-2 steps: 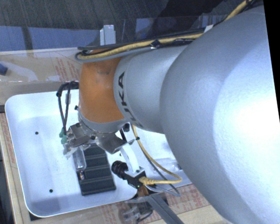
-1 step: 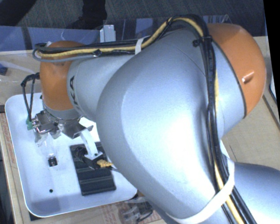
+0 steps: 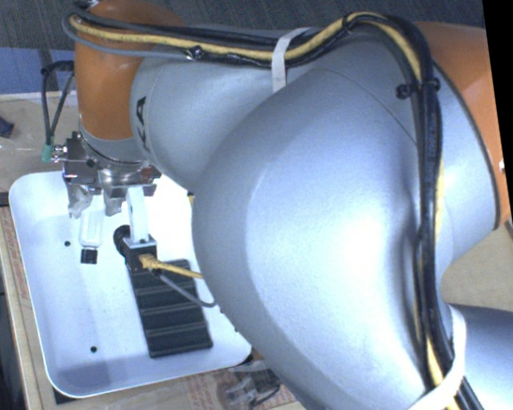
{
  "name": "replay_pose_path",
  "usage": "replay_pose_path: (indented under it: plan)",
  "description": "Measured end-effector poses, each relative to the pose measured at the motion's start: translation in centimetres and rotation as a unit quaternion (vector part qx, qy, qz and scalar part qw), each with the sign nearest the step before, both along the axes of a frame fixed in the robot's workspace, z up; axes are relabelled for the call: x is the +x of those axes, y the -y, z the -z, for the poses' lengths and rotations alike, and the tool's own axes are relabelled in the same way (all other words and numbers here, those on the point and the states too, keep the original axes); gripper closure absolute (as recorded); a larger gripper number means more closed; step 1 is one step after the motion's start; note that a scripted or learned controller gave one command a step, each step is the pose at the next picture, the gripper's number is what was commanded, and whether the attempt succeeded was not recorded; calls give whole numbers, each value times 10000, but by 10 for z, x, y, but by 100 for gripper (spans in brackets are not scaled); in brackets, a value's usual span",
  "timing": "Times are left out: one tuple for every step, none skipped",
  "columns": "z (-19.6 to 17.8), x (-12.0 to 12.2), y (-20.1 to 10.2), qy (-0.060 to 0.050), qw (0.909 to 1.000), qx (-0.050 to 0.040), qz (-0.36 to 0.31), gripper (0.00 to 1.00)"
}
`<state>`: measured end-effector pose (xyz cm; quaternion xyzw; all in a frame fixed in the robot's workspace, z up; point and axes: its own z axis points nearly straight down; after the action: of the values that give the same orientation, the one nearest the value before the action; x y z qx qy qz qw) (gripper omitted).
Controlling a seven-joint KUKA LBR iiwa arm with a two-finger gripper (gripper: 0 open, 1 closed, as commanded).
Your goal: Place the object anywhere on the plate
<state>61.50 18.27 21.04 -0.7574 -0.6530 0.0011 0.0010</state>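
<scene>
My gripper (image 3: pixel 114 238) low over white bin (image 3: pixel 45 286), two fingers (image 3: pixel 89 234) spread apart, nothing between them. Just below fingertips: dark ribbed rectangular block (image 3: pixel 171 308), flat on bin floor, likely task object. Plate not identifiable; my own arm (image 3: pixel 335 226) covers everything to right. Judgement: centre fingers across block's narrow width before closing. No readable labels or writing.

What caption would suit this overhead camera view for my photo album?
Grey KUKA arm fills the view, its gripper open above a white bin beside a dark ribbed block.
</scene>
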Motion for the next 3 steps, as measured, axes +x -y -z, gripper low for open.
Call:
replay_pose_path:
  plan:
    - [-43, 36, -30, 5, 9664, 8, -2571, 100]
    - [-52, 35, -33, -13, 9652, 13, -2617, 100]
    - [-30, -8, 24, -16, 9340, 8, -3574, 100]
